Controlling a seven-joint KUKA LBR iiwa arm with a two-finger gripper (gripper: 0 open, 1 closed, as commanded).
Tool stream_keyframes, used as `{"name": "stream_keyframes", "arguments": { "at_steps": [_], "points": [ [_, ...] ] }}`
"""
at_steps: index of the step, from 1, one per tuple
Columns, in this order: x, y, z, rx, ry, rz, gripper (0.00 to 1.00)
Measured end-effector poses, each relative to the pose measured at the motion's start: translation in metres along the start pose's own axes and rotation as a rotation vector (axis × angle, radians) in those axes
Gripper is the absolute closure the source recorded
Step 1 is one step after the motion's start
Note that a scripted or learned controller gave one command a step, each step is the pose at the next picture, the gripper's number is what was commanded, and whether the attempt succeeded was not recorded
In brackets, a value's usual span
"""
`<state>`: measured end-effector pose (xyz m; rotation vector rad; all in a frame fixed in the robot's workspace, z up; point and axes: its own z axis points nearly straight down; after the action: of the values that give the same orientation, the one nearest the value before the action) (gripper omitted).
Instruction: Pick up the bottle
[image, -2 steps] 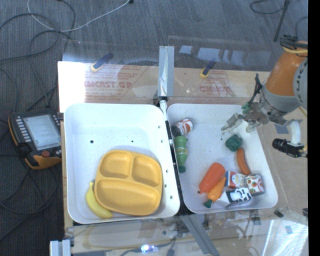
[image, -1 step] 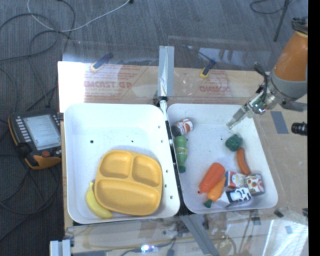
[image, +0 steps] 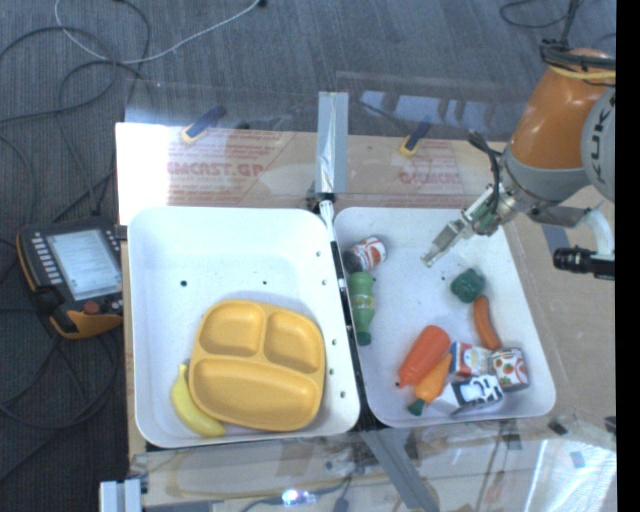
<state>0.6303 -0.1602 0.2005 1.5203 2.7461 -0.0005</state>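
Note:
The green bottle (image: 361, 306) lies in the right bin (image: 530, 400), lengthwise against the bin's left wall. My gripper (image: 437, 249) hangs over the far middle of that bin, slanting down to the left from the orange-banded wrist (image: 553, 125). It is well to the right of the bottle and farther back, apart from it. Its tip points at bare bin floor between a small can and a dark green item.
A red and white can (image: 368, 253) lies just behind the bottle. A dark green item (image: 467, 286), carrots (image: 424, 354), a sausage-like piece (image: 485, 322) and small cartons (image: 488, 378) crowd the right bin's near right. The left bin (image: 160, 300) holds a yellow divided tray (image: 262, 365) and a banana (image: 192, 408).

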Motion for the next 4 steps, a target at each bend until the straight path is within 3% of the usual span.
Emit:
{"name": "stream_keyframes", "arguments": {
  "at_steps": [1, 2, 3, 4],
  "points": [
    [-0.042, -0.05, -0.003, 0.001, 0.001, 0.191, 0.0],
    [0.028, 0.002, 0.02, 0.001, 0.003, -0.027, 0.0],
    [0.184, 0.057, 0.017, 0.002, 0.005, -0.015, 0.0],
    [0.186, 0.059, 0.008, 0.001, 0.008, -0.016, 1.0]
  ]
}}
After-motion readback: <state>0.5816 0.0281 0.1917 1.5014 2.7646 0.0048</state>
